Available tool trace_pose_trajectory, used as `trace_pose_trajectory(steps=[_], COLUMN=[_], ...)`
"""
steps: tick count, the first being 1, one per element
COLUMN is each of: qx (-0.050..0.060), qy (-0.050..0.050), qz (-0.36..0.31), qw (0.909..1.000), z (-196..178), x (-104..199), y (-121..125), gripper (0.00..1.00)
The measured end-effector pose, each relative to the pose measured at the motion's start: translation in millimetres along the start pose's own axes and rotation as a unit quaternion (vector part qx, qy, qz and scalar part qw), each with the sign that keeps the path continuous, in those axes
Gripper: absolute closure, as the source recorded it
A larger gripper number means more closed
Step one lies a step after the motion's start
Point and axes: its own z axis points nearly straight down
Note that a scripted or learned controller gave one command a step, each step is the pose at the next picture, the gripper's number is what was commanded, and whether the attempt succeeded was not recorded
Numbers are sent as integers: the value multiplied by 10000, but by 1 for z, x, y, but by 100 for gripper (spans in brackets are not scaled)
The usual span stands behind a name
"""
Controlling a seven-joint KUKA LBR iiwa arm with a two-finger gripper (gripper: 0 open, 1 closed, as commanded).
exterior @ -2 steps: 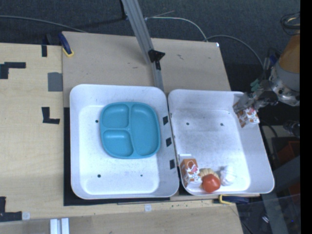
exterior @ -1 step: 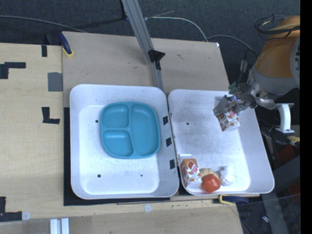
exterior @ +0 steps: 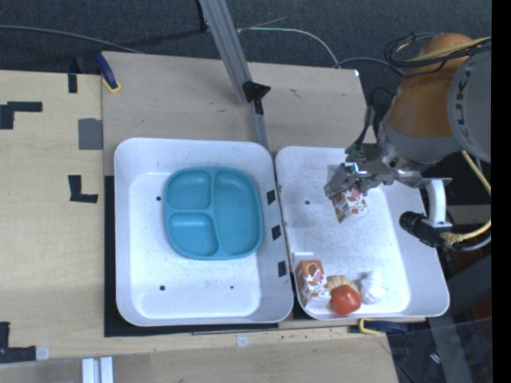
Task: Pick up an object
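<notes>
My gripper (exterior: 349, 187) hangs over the upper middle of the right bin (exterior: 415, 270). A small red-and-white patterned packet (exterior: 351, 205) sits between and just below its fingers, tilted and seemingly lifted off the bin floor. At the near edge of the right bin lie an orange-and-white carton (exterior: 310, 278), a red tomato (exterior: 345, 300), a small tan piece (exterior: 337, 282) and a crumpled white-grey object (exterior: 371, 287).
The left bin (exterior: 136, 294) holds a teal divided plate (exterior: 214, 212). A grey metal pole (exterior: 227, 38) slants in from the top towards the gap between the bins. The arm's orange and grey body (exterior: 435, 102) and cables (exterior: 447, 234) stand along the right bin's far right side.
</notes>
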Motion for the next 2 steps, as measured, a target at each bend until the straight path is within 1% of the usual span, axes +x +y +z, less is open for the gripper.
trace_pose_trajectory(steps=[1,2], qx=[0,1], qy=[5,-1], qz=[-10,-6], qw=[10000,10000], z=[-5,0], x=[57,104], y=[-8,0], gripper=[100,100])
